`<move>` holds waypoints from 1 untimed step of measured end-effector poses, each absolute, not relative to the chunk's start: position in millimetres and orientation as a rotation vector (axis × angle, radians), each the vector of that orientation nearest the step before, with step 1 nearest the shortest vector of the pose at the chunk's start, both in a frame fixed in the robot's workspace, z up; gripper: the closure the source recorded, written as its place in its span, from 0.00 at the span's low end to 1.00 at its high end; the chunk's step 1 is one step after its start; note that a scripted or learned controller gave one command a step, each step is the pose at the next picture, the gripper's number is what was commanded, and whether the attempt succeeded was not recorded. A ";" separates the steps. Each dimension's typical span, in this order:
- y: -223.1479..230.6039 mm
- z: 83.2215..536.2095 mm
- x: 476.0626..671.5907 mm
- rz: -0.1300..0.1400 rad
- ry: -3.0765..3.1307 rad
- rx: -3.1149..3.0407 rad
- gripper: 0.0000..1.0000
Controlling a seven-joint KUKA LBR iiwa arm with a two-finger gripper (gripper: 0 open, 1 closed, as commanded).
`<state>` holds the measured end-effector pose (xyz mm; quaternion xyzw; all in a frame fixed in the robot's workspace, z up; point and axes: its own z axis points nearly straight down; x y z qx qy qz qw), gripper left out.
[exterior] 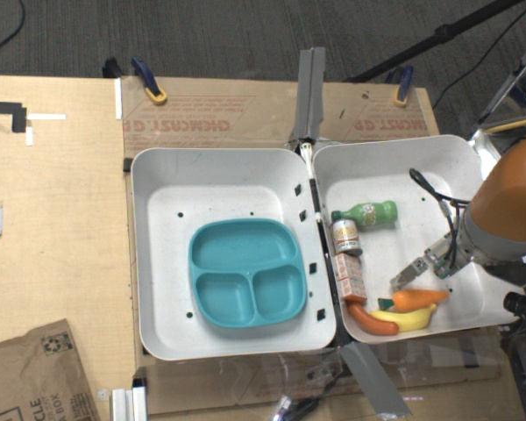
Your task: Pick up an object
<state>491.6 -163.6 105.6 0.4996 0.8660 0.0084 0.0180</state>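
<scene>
White bins — one holds a teal tray, the other a green bottle, orange carrot, yellow banana — on tan wood.

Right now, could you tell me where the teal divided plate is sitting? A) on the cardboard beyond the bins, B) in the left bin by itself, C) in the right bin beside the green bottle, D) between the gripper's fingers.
B: the teal divided plate lies flat on the floor of the left bin, while the green bottle and the toy foods lie in the right bin, near the gripper.
</scene>
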 end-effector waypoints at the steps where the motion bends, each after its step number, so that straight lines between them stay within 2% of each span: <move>1: -118.4 132.5 503.7 -0.001 2.489 1.915 0.00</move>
